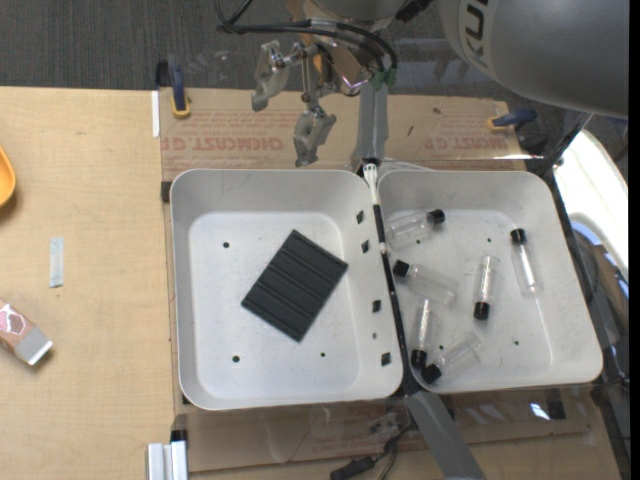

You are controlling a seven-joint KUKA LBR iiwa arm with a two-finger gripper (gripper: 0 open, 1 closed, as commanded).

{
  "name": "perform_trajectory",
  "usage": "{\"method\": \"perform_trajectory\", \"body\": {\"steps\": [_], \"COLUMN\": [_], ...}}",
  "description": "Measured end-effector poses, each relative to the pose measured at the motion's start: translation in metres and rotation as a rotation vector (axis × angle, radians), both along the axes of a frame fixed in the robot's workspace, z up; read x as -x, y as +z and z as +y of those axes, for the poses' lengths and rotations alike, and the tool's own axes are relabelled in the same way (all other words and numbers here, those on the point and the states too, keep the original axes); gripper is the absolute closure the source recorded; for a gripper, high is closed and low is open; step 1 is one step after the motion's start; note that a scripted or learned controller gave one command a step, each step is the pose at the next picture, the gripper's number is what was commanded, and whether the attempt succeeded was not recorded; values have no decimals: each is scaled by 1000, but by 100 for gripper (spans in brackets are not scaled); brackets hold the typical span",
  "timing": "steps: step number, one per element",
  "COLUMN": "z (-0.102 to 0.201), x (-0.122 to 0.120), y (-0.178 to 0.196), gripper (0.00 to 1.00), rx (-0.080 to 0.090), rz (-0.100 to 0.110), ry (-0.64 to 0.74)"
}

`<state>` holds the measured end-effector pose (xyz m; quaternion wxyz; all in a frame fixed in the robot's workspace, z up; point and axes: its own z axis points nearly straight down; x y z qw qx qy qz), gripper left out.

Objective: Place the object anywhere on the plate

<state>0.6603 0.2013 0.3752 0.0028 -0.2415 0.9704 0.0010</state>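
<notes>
Hovering beyond left bin (200, 268), gripper (290, 113) fingers apart, nothing between; vials (484, 286) well apart, right bin (560, 268).

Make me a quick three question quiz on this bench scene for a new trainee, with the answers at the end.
1. True or false: the gripper is holding a vial.
2. Which bin holds the dark ribbed plate? A) the left bin B) the right bin
3. Fill in: the clear vials have ____ caps.

Key
1. False. The gripper hangs above the far edge of the left bin with nothing between its jaws.
2. A. The plate lies flat there, turned at an angle to the bin walls.
3. Black. The vials lie scattered in the right bin.
</notes>
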Motion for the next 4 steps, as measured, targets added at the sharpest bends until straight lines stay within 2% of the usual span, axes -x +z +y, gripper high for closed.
{"method": "perform_trajectory", "body": {"steps": [1, 2, 3, 4], "z": [18, 10, 17, 27], "x": [0, 0, 0, 0], "y": [-5, 68, 32, 66], "gripper": [0, 0, 0, 0], "rx": [1, 2, 1, 3], "rz": [0, -3, 0, -4], "ry": [175, 847, 1306, 1620]}}
